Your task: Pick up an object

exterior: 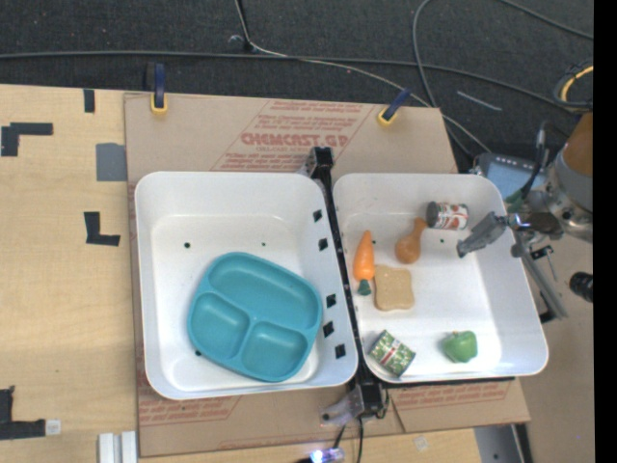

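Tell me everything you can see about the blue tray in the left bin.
The blue tray is a turquoise, plastic-looking plate with rounded corners and three compartments: one long one and two smaller ones, split by raised ridges. It lies face up and turned at a slant, flat on the floor of the left bin, toward the near right corner. Nothing sits in its compartments.

Tray (254, 317) in left bin (154, 210)
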Action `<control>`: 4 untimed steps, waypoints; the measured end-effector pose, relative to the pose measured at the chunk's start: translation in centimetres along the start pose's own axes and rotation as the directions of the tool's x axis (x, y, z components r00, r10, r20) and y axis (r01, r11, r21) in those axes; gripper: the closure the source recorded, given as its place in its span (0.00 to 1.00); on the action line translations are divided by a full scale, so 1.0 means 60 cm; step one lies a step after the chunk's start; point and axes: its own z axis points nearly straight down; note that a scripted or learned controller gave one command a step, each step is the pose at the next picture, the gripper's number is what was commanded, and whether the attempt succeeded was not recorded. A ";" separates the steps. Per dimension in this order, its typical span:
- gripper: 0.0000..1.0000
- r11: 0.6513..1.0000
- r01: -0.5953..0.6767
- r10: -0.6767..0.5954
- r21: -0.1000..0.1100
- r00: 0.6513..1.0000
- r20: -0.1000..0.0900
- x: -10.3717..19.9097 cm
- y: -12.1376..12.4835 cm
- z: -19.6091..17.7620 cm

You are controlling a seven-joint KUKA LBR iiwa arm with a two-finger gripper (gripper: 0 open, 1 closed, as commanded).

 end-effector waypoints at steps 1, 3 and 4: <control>0.00 1.000 0.004 -0.004 -0.009 1.000 0.003 0.001 0.003 -0.009; 0.00 1.000 0.004 -0.004 -0.004 1.000 0.001 0.019 0.022 0.178; 0.00 1.000 0.003 -0.003 -0.011 1.000 0.002 0.018 0.024 0.261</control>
